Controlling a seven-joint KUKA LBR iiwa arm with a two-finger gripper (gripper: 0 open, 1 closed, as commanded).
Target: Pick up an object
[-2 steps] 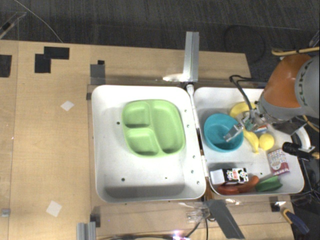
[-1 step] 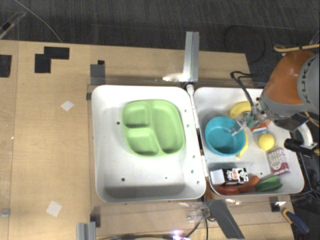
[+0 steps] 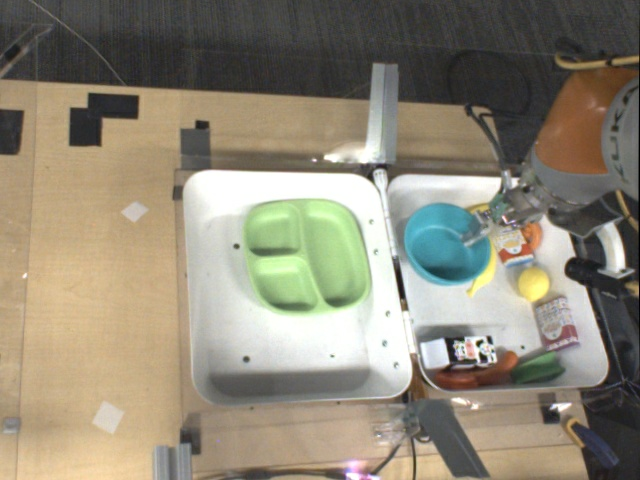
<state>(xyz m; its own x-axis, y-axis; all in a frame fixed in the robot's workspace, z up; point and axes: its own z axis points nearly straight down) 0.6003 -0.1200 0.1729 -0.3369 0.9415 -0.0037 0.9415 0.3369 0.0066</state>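
Note:
The right bin (image 3: 592, 360) holds a blue bowl (image 3: 443, 244), a yellow banana (image 3: 482, 279) beside it, a lemon (image 3: 533, 284), a small can (image 3: 556, 320) and an orange-and-white carton (image 3: 516, 247). Along the bin's near wall lie a black-and-white box (image 3: 458, 350), a red item (image 3: 468, 376) and a green pepper (image 3: 538, 370). My gripper (image 3: 497, 218) hangs low over the bowl's right rim and the carton, at the bin's far right. Its tip is small and mixed with the clutter below it. I see nothing clearly held.
In the left bin (image 3: 215, 298) lies a green divided plate (image 3: 303, 254). A metal post (image 3: 384, 118) stands behind the divider between the bins. The grey and orange arm (image 3: 590, 133) covers the right bin's far right corner.

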